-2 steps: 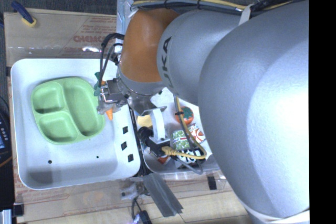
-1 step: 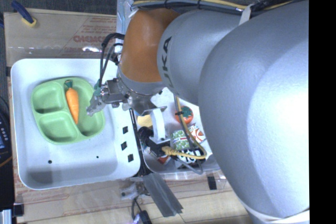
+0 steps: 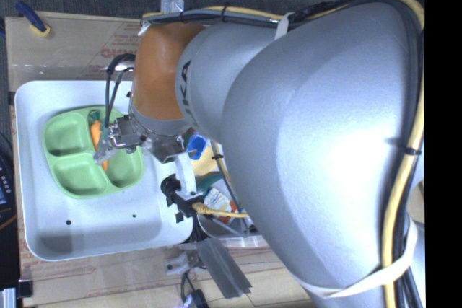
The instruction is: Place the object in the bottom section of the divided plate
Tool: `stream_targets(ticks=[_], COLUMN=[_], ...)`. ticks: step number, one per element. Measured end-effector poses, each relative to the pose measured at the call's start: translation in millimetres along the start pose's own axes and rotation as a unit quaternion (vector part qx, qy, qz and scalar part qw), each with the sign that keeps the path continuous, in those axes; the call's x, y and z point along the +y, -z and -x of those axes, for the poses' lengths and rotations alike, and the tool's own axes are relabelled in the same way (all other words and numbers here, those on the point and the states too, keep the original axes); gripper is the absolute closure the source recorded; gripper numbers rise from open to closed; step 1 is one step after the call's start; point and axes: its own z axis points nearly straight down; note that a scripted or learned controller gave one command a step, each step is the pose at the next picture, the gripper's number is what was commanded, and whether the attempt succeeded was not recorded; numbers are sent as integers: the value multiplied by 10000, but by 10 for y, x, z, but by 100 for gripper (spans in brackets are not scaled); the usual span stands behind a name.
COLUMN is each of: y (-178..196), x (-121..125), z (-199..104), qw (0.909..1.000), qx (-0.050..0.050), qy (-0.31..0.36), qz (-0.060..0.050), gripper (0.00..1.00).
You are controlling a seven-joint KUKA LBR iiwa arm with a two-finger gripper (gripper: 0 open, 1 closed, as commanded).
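Gripper (image 3: 108, 144) low over the green divided plate (image 3: 68, 135) in the left bin (image 3: 29, 177), near its right wall; orange object (image 3: 96, 132) at the fingertips on the plate's divider ridge, grip state unclear.

Bench (image 3: 79, 47) with white bins (image 3: 29, 155)

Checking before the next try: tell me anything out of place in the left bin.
An orange carrot-like piece lies on the ridge between sections of the green divided plate, not in one section. The gripper sits right over it.
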Motion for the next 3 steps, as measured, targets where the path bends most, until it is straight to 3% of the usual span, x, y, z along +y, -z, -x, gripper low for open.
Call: stream_targets(ticks=[1, 2, 3], y=[91, 91, 170], x=[-2, -3, 164], z=[-4, -4, 922], qw=[10000, 10000, 9970], qx=[2, 1, 5], qy=[28, 29, -777], qz=[-18, -19, 30], gripper=[100, 0, 0])
